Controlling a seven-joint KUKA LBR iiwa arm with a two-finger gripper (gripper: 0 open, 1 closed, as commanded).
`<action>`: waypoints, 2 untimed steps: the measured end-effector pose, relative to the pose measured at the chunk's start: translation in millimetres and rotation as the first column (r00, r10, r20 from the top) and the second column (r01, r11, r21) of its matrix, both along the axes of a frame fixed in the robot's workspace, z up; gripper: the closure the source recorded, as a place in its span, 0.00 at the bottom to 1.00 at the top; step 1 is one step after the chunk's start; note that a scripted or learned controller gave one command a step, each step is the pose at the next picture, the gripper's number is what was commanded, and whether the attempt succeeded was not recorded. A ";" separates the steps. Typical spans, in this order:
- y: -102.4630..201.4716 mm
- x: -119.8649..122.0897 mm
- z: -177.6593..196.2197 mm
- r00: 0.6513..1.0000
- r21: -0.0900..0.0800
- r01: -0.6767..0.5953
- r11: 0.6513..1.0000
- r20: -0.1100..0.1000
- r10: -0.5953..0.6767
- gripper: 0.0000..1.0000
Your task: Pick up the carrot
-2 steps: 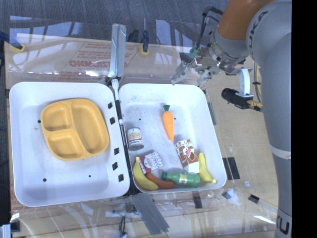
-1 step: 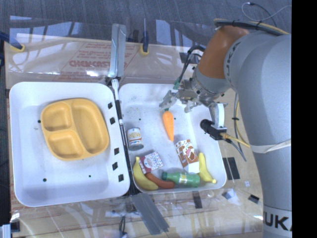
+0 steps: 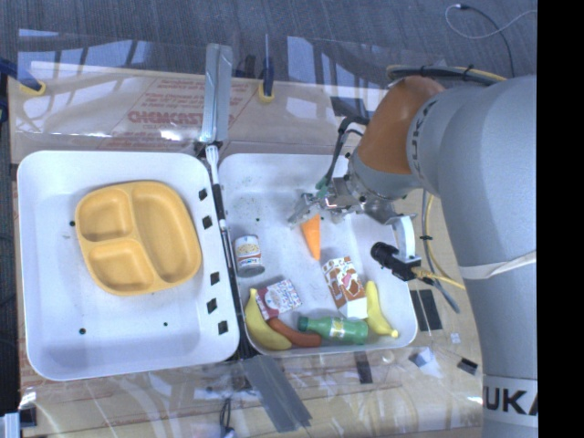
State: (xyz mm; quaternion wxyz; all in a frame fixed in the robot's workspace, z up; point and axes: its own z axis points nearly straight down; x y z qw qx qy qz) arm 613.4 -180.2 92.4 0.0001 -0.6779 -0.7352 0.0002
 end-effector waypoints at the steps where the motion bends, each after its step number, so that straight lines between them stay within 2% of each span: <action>1: -0.1 0.0 0.1 1.000 0.000 0.000 1.000 0.000 0.000 0.00; 2: 0.6 1.0 11.0 1.000 -0.001 -0.005 1.000 0.002 0.005 1.00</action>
